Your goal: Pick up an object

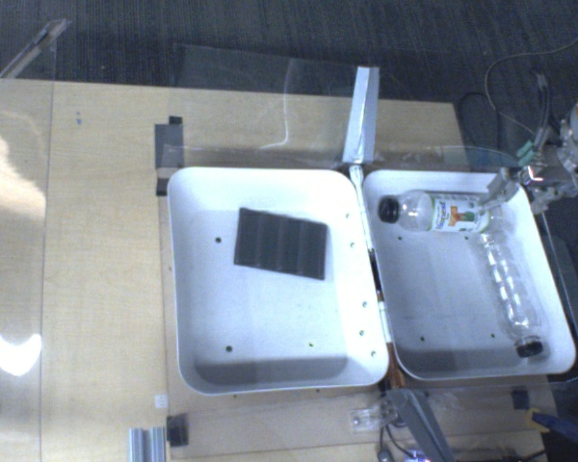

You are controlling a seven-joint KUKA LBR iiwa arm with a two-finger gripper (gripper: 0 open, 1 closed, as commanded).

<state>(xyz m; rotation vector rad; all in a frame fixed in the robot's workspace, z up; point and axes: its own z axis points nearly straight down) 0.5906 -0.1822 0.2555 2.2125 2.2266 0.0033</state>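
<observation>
A clear plastic bottle (pixel 441 212) with a black cap and a colourful label lies on its side at the back of the right bin (pixel 462 340). A second clear bottle (pixel 511 292) lies along that bin's right wall, black cap toward the front. In the left bin (pixel 270 345) rests a dark ribbed rectangular pad (pixel 280 243). My gripper (pixel 520 189) hangs over the right bin's back right corner, just right of the labelled bottle's base. Its fingers stand open with nothing between them.
A metal divider post (pixel 361 118) rises between the bins at the back. Cables (pixel 520 85) trail over the dark floor behind the arm. Black clamps (pixel 170 135) sit at the left bin's corners on the wooden bench.
</observation>
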